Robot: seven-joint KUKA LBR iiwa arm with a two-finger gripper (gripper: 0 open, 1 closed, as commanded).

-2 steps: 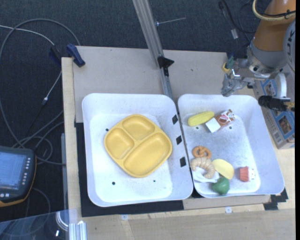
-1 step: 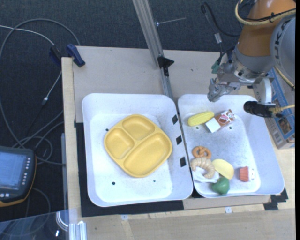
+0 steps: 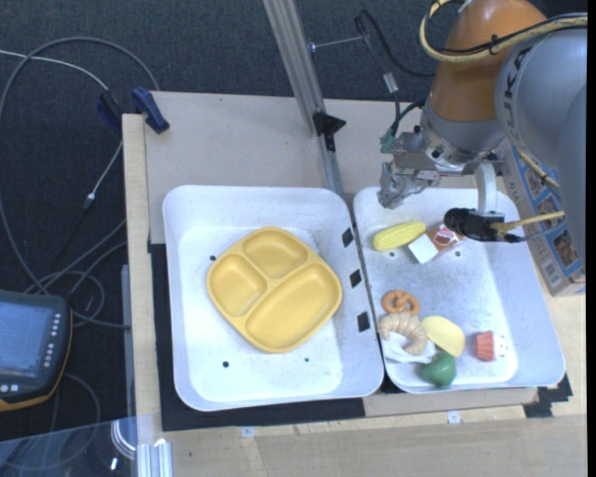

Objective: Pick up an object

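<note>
Seemingly empty pincer (image 3: 399,189) above corn cob (image 3: 399,236).

- Arm (image 3: 545,74): KUKA iiwa, smooth rounded grey casing, large curved link at 1 o'clock in the camera view.
- Band (image 3: 475,65): glossy orange, bulbous section above the wrist, with bright highlights.
- Cables (image 3: 438,23): a yellowish cable looped over the top of the orange band; thin black cables running beside it down toward the wrist.
- End effector (image 3: 399,186): small grey metal assembly below the wrist, angular, with dark fittings and a greenish-teal detail at its 9 o'clock side; finger detail too small to tell.
</note>
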